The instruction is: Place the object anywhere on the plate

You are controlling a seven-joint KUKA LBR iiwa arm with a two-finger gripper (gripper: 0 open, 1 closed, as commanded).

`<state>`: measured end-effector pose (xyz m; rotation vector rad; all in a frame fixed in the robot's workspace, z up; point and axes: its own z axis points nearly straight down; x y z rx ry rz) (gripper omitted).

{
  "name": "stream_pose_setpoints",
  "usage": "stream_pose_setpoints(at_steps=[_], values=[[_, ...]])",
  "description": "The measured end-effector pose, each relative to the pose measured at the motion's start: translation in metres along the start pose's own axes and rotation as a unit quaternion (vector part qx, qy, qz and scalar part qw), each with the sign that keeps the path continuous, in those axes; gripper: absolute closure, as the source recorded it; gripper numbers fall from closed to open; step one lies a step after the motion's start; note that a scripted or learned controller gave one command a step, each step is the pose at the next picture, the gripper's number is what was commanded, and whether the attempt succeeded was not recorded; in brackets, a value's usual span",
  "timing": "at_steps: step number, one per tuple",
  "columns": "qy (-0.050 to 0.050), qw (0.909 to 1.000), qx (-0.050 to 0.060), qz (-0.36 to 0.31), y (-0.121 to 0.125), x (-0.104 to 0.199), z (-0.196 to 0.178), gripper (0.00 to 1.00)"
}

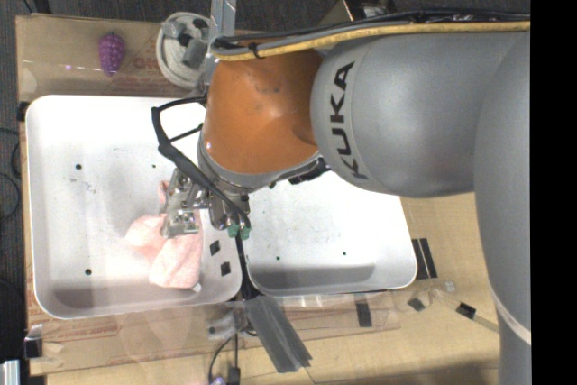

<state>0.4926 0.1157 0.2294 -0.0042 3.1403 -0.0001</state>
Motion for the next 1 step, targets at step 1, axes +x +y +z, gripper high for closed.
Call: stream_pose_setpoints(at_steps=[1], values=[[0.0, 1.0, 0.0, 0.0, -0.0002, -0.0001, -0.0001, 0.0]])
